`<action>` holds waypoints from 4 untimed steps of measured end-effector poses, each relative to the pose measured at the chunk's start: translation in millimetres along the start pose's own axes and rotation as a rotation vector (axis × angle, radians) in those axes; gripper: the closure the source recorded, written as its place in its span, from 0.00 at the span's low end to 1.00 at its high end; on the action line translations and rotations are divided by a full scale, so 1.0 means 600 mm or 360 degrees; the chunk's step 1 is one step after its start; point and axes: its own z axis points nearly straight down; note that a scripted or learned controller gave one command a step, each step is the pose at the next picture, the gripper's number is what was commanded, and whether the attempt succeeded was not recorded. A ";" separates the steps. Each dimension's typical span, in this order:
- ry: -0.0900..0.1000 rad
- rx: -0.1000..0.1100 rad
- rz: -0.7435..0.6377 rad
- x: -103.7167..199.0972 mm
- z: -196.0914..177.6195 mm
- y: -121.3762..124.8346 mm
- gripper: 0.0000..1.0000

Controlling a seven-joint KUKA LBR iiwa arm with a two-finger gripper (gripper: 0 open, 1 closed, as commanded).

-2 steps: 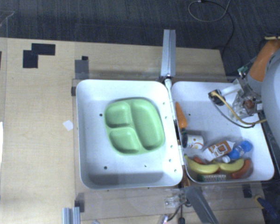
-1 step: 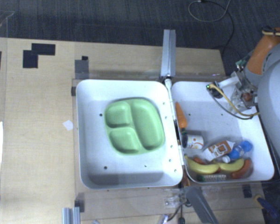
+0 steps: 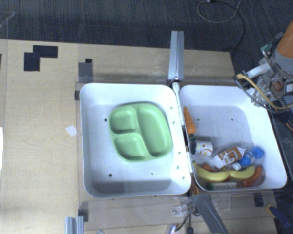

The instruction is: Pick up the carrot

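Note:
The carrot (image 3: 188, 121) is a slim orange piece lying lengthwise against the left wall of the right bin (image 3: 224, 101). My gripper (image 3: 258, 88) hovers over the bin's far right corner, well to the right of the carrot and apart from it. Yellow cabling wraps around the gripper. The grey arm with its orange band (image 3: 289, 39) comes in from the upper right.
Along the right bin's front wall lie a banana (image 3: 216, 174), a white can (image 3: 203, 146), an orange-and-white packet (image 3: 229, 156), a blue bottle (image 3: 250, 157) and a reddish item (image 3: 254, 176). The left bin (image 3: 95, 169) holds a green divided plate (image 3: 139, 130).

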 end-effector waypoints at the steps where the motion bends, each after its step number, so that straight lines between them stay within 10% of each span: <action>1: -0.0001 0.0001 0.0144 -0.011 0.180 -0.015 1.00; 2: 0.0005 0.0001 0.0134 -0.006 0.160 -0.017 1.00; 3: 0.0000 0.0000 0.0027 0.007 0.009 0.016 1.00; 4: 0.0000 0.0001 0.0142 0.000 0.179 0.012 1.00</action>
